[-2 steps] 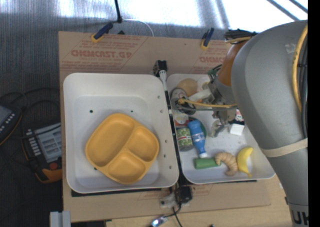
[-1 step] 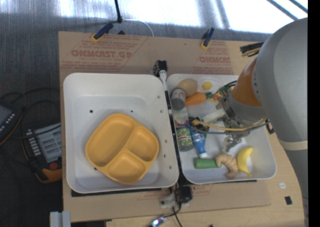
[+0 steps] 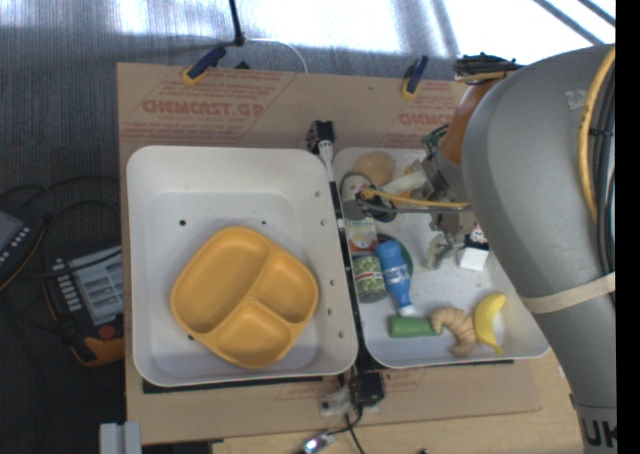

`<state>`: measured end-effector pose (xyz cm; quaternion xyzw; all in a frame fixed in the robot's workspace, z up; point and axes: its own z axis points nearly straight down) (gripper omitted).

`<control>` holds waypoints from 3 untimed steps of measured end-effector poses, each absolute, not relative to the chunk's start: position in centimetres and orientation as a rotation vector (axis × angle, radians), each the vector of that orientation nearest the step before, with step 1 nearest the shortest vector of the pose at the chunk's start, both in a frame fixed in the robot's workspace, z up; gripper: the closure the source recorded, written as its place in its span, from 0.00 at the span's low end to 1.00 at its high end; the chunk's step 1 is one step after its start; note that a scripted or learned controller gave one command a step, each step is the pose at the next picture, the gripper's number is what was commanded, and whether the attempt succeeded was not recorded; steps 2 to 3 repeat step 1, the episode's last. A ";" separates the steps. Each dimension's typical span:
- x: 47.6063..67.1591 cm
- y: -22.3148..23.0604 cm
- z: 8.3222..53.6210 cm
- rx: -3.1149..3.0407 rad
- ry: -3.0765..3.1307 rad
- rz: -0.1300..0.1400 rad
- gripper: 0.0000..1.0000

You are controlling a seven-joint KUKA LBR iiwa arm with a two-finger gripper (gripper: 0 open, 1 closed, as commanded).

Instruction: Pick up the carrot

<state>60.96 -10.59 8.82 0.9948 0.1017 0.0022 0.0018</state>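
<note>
Watching the gripper [image 3: 443, 245] hanging low just right of the blue bottle [image 3: 394, 272], inside the right bin [image 3: 520, 350]; failing to tell from this slant whether clenched or released, and seeing nothing clearly gripped.

Starting far left of the bottle: spotting a yellow plate [image 3: 245, 294], smooth moulded plastic with rounded corners and three hollows, lying flat in the left bin [image 3: 150, 272]. Moving closer, finding a squat green jar [image 3: 367, 280] touching the bottle's left side, round-bodied, with a speckled label. Looking just behind the bottle and slightly left, noting a pale tan ball [image 3: 377, 166], matte and egg-like. Stepping just in front of the bottle, meeting a flat-sided green block [image 3: 415, 326], then right of it a knobbly tan pastry [image 3: 456, 328] and a glossy curved banana [image 3: 490, 322] just beside it. Passing a small white cube [image 3: 473, 258] right of the bottle, close beside the gripper.

Not finding the carrot with any certainty: probably lying right of or behind the bottle, hidden under the grey arm [image 3: 540, 172].

Judging the step as locating and approaching. Doing it well probably meaning confirming the carrot's spot first, coming straight down, closing across the narrow width near the thicker end, expecting a tapered, slippery skin, and keeping clear of cube and bottle.
</note>
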 end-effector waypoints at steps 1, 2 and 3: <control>52.6 -12.7 9.4 3.082 0.622 -0.006 0.00; 52.6 -12.7 9.4 3.082 0.622 -0.006 0.00; 52.6 -12.7 9.4 3.082 0.622 -0.006 0.00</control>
